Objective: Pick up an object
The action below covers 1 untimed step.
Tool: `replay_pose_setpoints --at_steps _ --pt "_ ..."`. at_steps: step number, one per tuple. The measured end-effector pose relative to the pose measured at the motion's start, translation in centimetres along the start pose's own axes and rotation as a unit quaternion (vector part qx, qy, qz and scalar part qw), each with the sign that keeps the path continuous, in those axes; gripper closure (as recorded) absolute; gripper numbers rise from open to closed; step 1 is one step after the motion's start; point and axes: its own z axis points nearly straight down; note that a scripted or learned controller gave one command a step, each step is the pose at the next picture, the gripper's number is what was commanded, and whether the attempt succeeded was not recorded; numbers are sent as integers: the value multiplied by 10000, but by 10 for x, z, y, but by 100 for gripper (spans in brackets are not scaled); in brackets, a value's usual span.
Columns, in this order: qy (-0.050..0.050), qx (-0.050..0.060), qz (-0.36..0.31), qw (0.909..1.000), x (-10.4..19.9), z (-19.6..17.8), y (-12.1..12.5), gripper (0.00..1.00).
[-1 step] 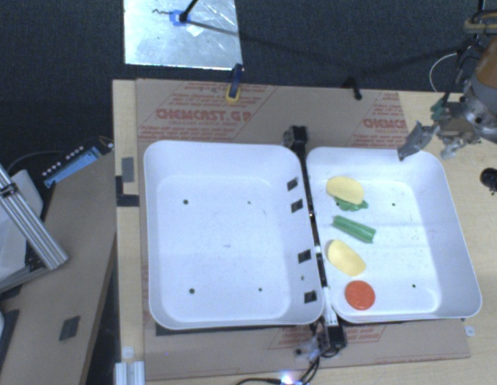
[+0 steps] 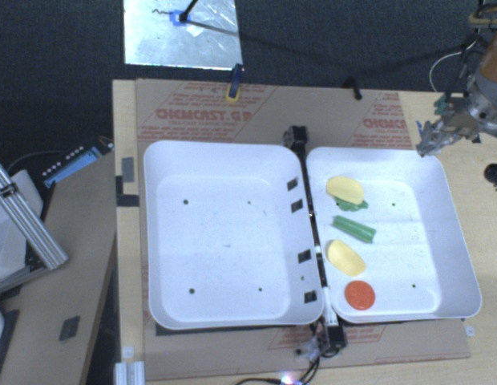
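pincer (image 2: 431, 141): at the far right, over the desk just past the right bin's far right corner, above the bin rim, nothing between its tips; spread or pressed together, can't tell, too small and blurred
arm (image 2: 485, 87): comes in from the right edge, cables looping above it
right bin (image 2: 449, 239): white, shallow, holds all four objects, lined up along its left side near the divider
top yellow (image 2: 345, 189): pale yellow lump, nearest the far rim, sits partly on a small green bit (image 2: 353, 205)
green piece (image 2: 355, 229): long, lying at a slant, between the two yellow ones, apart from both
lower yellow (image 2: 345, 257): pale yellow lump just below the green piece
red disc (image 2: 360, 295): orange-red, round, flat, nearest the front rim, just below the lower yellow, close to it; touching or not, can't tell
pincer vs objects: well apart from all four
left bin (image 2: 164, 215): white, touching the right bin along a hinge with black clips (image 2: 301, 231)
desk (image 2: 208, 111): brown printed board under both bins
foil sheet (image 2: 183, 22): shiny square on the dark floor beyond the desk
yellow clip (image 2: 233, 89): on the board's far edge
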Motion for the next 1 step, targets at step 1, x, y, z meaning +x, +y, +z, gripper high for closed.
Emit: replay_pose_setpoints --at_steps 1 --pt "-12 -81 -16 10000 39 -151 29 100"
